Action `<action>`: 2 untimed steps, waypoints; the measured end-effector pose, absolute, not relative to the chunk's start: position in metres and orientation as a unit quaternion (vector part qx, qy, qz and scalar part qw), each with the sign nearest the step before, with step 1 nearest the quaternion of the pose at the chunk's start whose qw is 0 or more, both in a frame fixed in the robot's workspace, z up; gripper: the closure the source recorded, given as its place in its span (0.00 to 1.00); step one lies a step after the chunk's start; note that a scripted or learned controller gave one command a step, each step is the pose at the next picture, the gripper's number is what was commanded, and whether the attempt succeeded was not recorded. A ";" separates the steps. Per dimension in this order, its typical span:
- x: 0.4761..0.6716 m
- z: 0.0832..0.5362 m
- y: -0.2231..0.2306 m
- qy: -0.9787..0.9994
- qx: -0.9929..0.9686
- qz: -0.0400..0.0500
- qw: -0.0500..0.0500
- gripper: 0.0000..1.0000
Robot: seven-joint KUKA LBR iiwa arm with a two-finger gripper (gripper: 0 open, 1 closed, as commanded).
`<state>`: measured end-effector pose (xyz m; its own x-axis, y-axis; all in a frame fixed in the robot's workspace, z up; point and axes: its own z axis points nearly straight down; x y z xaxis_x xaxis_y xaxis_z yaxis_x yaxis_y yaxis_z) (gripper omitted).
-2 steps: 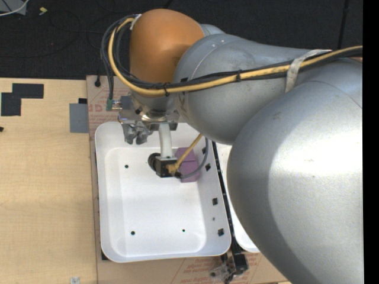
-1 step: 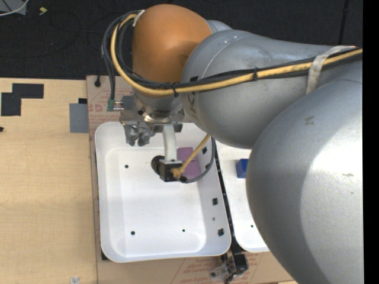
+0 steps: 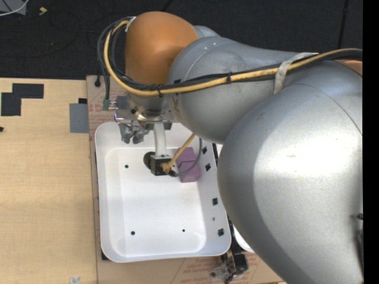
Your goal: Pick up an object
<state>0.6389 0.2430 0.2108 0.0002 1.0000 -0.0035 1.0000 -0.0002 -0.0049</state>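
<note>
One purple block [image 3: 188, 165] lies in the white bin [image 3: 155, 218], at four o'clock from the gripper [image 3: 134, 134]. Whether its jaws are open, I cannot tell.

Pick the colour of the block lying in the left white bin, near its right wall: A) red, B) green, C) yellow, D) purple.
D: the block resting against the right wall of the white bin is pale purple.
</note>
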 end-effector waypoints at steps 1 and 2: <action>0.644 0.245 0.245 -0.709 -0.705 0.000 0.000 1.00; 0.643 0.258 0.244 -0.709 -0.705 0.000 0.000 1.00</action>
